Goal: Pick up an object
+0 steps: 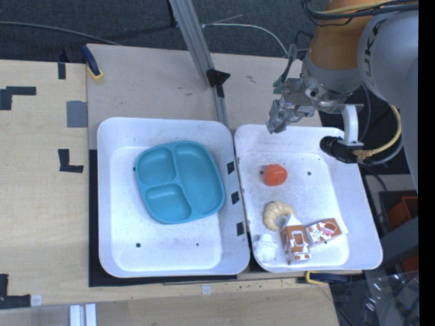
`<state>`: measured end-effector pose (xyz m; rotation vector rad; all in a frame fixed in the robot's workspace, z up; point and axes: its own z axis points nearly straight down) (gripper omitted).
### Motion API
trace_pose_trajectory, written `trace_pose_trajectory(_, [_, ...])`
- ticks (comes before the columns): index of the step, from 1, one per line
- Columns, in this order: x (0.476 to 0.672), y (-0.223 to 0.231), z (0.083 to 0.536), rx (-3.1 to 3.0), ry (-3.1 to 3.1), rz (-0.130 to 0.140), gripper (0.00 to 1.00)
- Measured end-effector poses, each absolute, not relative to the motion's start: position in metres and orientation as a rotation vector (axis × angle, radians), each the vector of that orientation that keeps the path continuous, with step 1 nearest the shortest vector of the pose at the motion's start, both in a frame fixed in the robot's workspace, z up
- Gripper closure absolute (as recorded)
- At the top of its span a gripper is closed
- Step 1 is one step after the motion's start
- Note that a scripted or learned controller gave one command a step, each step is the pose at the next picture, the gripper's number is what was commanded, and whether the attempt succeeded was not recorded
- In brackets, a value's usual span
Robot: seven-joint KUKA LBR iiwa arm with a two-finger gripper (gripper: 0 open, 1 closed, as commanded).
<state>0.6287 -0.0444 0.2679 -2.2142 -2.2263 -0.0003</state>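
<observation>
While the gripper [277,125] hangs above the right bin's [353,202] far rim, seemingly poised to descend, its grip unreadable, a tomato [275,175] lies nearest below.

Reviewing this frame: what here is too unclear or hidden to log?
- Claw: camera view, small and dark; finger state unreadable.
- Printed packet: label too small to read.
- White item by the croissant: blends into the right bin; identity unclear.
</observation>
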Motion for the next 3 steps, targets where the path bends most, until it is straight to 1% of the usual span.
trace_pose_trajectory(1, [0.62, 0.006, 0.249, -2.213, -2.225, 0.003, 1.0])
trace_pose_trajectory(2, [0.602, 0.05, 0.238, -2.213, -2.225, 0.004, 1.0])
trace_pose_trajectory(3, [0.596, 0.093, 0.231, -2.213, -2.226, 0.003, 1.0])
